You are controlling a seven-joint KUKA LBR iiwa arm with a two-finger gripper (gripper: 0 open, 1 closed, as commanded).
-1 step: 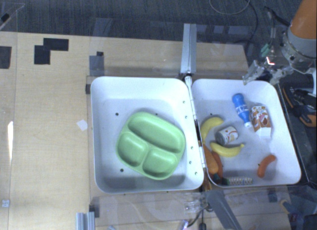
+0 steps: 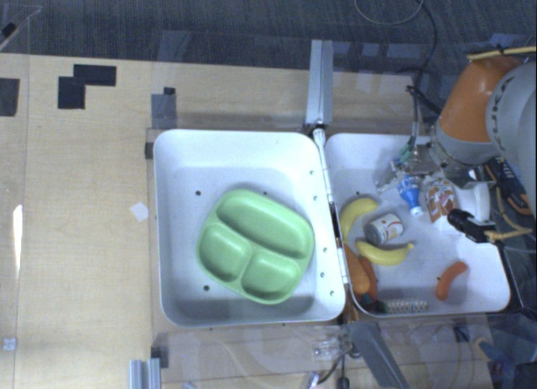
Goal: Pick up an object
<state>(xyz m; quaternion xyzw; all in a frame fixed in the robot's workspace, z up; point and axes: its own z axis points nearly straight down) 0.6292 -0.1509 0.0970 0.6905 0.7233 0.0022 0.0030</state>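
Note:
The right bin (image 2: pixel 495 295) holds several small items. Two yellow bananas lie near its left side, one (image 2: pixel 358 210) above the other (image 2: pixel 386 251), with a small tin can (image 2: pixel 384 228) between them. A small blue item (image 2: pixel 409 193) lies near the bin's middle, and a red-and-white packet (image 2: pixel 440 201) is just right of it. An orange sausage-shaped piece (image 2: pixel 451 278) lies lower right, and an orange carrot-like piece (image 2: pixel 362 274) rests by the left wall. My gripper (image 2: pixel 405 169) hangs low in the bin's upper part, just above the blue item, with the arm (image 2: pixel 470 111) behind it.
The left bin (image 2: pixel 168 211) bears a green divided plate (image 2: pixel 255 245). A metal divider post (image 2: pixel 317 85) stands between the bins at the back. A dark, comb-like piece (image 2: pixel 403 304) lies along the right bin's front wall. Cables hang at the arm's right.

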